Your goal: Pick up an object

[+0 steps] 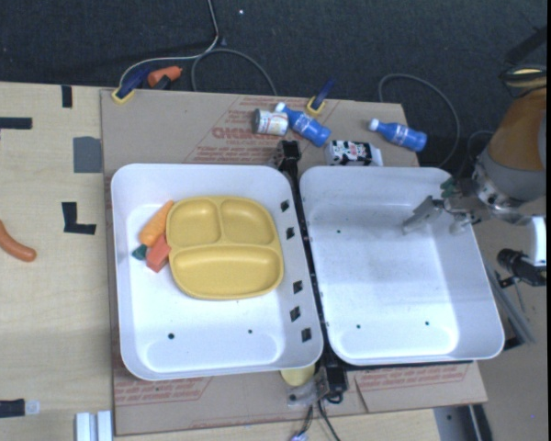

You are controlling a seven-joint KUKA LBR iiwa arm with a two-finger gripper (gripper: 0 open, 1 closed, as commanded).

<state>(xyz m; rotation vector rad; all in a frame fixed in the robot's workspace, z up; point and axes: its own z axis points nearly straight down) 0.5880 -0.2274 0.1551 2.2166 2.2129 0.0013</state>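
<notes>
A yellow divided plate lies in the left bin. Tucked against the plate's left edge are an orange carrot-shaped toy and a small red and green piece. My gripper hangs over the upper right part of the right bin, far from those objects. Its fingers stand spread with nothing between them.
Behind the bins on the cardboard lie a white bottle, two blue bottles and a small black and white carton. A toy sausage rests on the bench at the far left. Cables run along the back.
</notes>
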